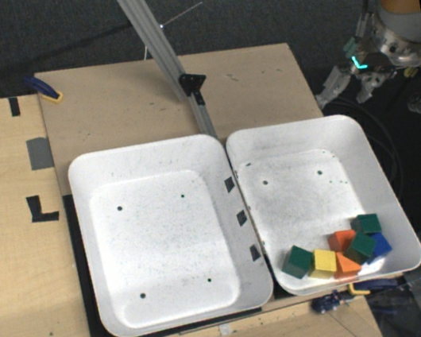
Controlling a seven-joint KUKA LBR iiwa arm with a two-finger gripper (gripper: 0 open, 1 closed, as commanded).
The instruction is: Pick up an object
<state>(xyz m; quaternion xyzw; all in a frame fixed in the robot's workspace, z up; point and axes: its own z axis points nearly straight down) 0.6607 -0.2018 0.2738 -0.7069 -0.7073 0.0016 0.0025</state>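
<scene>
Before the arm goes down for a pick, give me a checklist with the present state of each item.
1. Objects to pick: ok. A cluster of blocks lies in the near right corner of the right bin.
2. A block free to grasp: cannot tell. They are packed together and touching; the green block at the left end looks most exposed.
3. Hand over the target: not ok. The hand is beyond the bin's far right corner, off the bench.
4. Hand open for the grasp: cannot tell.
5. Hand holding nothing: cannot tell; too small to read.
6. Room near the bin walls: not ok. The cluster sits against the corner.
</scene>
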